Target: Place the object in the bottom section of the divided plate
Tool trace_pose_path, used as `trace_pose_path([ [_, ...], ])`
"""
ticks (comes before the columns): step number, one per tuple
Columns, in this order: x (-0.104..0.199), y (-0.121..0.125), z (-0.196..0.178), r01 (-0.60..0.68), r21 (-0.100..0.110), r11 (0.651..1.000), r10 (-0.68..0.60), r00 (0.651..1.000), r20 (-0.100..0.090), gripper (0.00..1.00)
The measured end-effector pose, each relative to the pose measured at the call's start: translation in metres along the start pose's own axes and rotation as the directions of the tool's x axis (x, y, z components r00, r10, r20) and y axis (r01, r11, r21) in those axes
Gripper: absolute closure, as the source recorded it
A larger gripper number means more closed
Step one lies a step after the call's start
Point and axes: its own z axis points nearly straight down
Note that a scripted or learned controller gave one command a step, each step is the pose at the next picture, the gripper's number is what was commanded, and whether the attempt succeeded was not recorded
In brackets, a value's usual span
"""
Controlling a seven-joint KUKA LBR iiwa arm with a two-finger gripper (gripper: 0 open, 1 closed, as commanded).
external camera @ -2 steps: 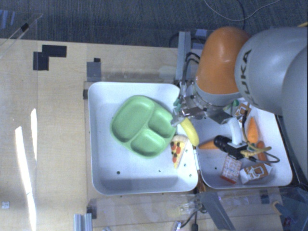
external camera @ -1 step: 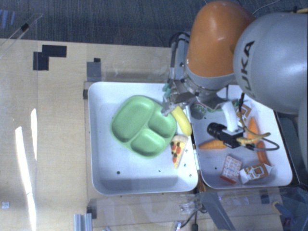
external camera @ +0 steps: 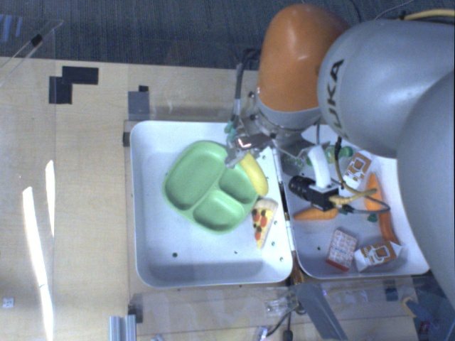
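Green and three-sectioned, the divided plate (external camera: 202,183) lies in the left bin (external camera: 153,261). My jaws (external camera: 240,145) hang over its right rim, touching a yellow banana (external camera: 254,175) that leans on that edge; I cannot tell how far they are spread. A pizza slice (external camera: 263,221) lies just beside the plate's lower right, with boxes (external camera: 343,248) in the right bin (external camera: 313,268).

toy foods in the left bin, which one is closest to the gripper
The yellow banana, lying at the green divided plate's right edge just below the gripper. The pizza slice lies farther down, off the plate's lower right.
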Motion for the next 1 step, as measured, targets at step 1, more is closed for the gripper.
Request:
trace_pose_path([
  [1,0.0000,0.0001,-0.0003,0.001,0.000,1.000,-0.001,1.000,0.000,0.00],
])
